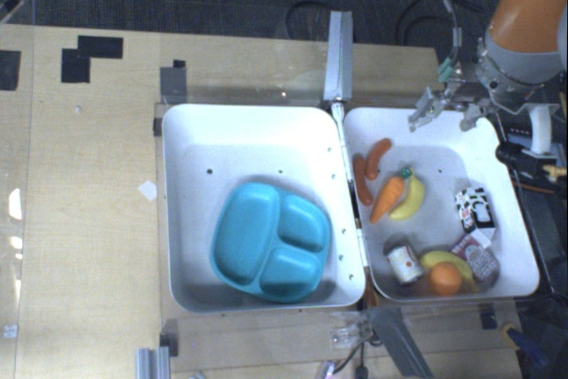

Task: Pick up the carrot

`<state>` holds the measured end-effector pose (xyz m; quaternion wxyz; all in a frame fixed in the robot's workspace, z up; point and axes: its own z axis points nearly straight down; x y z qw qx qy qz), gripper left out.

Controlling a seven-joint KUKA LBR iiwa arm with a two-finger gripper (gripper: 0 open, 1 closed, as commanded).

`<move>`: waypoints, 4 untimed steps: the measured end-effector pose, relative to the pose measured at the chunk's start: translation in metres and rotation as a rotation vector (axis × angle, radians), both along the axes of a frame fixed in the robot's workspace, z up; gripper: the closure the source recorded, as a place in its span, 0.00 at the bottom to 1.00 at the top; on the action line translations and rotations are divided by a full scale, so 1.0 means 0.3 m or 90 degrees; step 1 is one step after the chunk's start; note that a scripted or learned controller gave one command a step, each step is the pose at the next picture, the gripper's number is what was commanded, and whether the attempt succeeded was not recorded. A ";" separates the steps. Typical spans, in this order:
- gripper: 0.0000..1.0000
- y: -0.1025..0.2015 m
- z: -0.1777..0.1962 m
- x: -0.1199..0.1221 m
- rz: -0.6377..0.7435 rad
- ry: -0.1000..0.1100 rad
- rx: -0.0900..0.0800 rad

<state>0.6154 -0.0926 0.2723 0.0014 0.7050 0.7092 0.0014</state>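
Left bin (177, 191): your blue tray (272, 241) | right bin (519, 253): carrot (386, 197) centre, banana (409, 198) at its 3 o'clock | gripper (448, 107) at 12 o'clock: spread, holding nothing

- A pale wooden bench (80, 217) seen from above at a slant.
- Two shallow white bins sit on it side by side, touching along their inner edges.
- The left bin (191, 191) lies near the bench's middle.
- The right bin (510, 253) lies beside it.
- A metal bar (338, 58) stands behind the gap between the bins.
- Black patches (89, 56) mark the far left bench.
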 end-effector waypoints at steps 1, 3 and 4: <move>0.00 0.245 -0.292 -0.051 0.193 0.000 0.000; 0.00 0.014 -0.574 -0.125 0.240 0.000 -0.001; 1.00 0.016 -0.533 -0.117 0.241 -0.005 -0.002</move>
